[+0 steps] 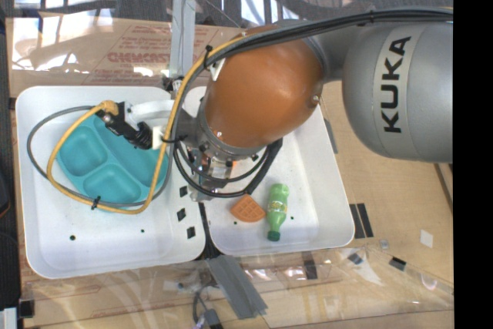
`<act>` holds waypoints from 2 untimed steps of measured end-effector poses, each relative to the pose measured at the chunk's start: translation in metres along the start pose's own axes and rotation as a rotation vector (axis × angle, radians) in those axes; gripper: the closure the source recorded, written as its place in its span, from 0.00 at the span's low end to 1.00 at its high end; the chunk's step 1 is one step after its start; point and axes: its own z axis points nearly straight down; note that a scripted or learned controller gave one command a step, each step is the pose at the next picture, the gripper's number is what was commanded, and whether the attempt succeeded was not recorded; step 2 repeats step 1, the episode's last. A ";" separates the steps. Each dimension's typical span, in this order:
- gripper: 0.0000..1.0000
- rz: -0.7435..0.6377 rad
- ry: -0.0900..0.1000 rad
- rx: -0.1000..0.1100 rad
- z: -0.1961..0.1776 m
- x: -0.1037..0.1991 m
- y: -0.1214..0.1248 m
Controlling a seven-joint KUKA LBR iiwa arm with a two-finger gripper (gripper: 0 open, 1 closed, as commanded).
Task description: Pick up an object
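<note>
pincer (208, 168) sat tucked under the wrist, couldn't tell its state. teal tray (108, 162) in left bin (35, 243); green bottle (276, 210) just beside orange waffle (246, 209) in right bin (331, 216).

The arm (262, 92) overhangs the shared wall (202, 233) of the bins. A teal plate (108, 158) crowds the left bin (100, 241), which is bare along its front. A green bottle (276, 210) and an orange wedge (246, 209) occupy the front of the right bin (325, 193).
</note>
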 end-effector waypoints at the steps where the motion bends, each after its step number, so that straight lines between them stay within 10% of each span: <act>1: 1.00 -0.002 -0.005 0.000 -0.009 0.000 -0.001; 2: 1.00 -0.002 -0.005 0.000 -0.009 0.000 -0.001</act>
